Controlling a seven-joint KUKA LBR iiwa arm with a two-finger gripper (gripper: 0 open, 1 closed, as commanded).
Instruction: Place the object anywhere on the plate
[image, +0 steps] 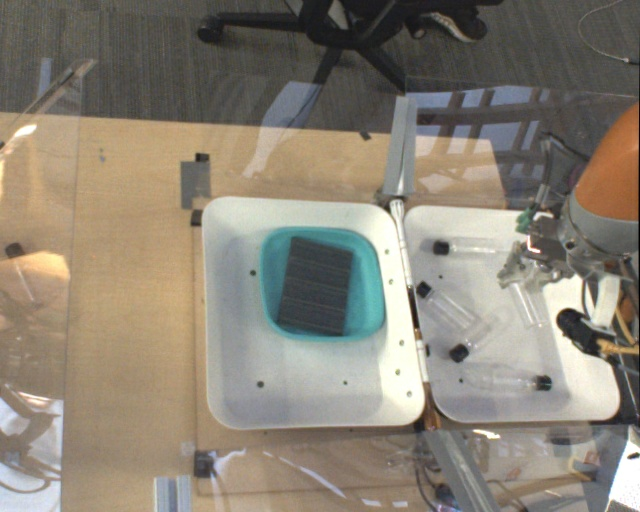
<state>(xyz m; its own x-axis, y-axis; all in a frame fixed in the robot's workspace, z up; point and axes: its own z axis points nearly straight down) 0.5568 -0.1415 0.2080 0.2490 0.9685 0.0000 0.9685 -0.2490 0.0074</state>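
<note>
Starting at your left, the light wooden bench (110, 330) is carrying the two shallow white bins side by side. The left bin (230, 380) is holding a teal plate (372, 300) in its upper middle, and a dark grey ribbed rectangular block (317, 286) is lying flat on that plate, well inside its rim and tilted only slightly. Moving right, a grey metal divider strip (400, 150) is running down toward the seam where the bins are meeting. The right bin (600, 395) is holding several clear plastic tubes with black caps: one tube (468, 246) is lying near the bin's top edge, two more (455, 310) are crossing each other around the middle, and another (505, 380) is resting near the bottom edge. At the far right you are seeing the arm's orange band (610, 170) above the grey wrist, and the gripper (525, 272) is hanging over the right bin's upper right area, just above a tube. Whether its fingers are parted or closed you cannot tell from this angle. An office chair base (350, 35) is standing on the carpet beyond the bench.
</note>
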